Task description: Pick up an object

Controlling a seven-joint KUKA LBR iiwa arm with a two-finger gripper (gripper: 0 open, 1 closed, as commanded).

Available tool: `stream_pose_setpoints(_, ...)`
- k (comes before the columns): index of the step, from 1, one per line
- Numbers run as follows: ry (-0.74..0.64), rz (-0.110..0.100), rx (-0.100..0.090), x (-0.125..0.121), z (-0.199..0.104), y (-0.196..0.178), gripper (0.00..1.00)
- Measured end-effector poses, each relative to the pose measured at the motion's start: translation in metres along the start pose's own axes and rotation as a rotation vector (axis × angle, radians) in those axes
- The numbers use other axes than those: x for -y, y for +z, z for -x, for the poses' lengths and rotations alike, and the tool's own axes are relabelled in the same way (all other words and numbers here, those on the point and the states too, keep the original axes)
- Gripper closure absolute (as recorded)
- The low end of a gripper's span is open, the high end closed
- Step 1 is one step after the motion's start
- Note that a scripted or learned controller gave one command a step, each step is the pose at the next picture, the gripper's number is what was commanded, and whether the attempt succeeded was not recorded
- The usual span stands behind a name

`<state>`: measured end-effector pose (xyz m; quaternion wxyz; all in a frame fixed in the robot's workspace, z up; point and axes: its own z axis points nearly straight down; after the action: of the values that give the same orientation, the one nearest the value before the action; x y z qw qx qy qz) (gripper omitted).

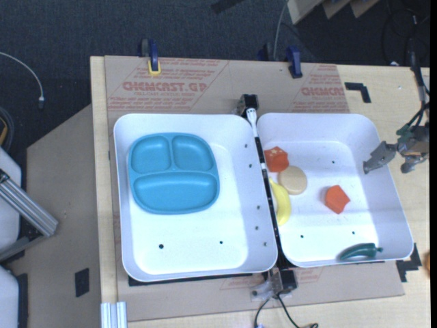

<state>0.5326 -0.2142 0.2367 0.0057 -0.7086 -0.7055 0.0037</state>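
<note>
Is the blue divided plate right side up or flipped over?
Right side up: the blue divided plate lies flat in the left bin, its three hollow compartments facing upward.

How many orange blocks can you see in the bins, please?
2, both in the right bin: one block near the divider at the back, the other mid-bin, right of the beige disc.

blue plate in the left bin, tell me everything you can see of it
The blue plate is a light blue divided tray with rounded corners, seemingly smooth plastic. Raised ridges split it into three compartments: two smaller ones along the far side and one wide one along the near side. All three look bare. It lies flat, right side up, on the floor of the left bin, toward that bin's far left part. Nothing but the bin floor touches it.
</note>
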Motion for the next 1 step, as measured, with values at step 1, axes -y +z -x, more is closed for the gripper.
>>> stream_pose_setpoints(1, -0.004, 0.014, 0.004, -0.0028, -0.0010, -0.0075, 0.00)
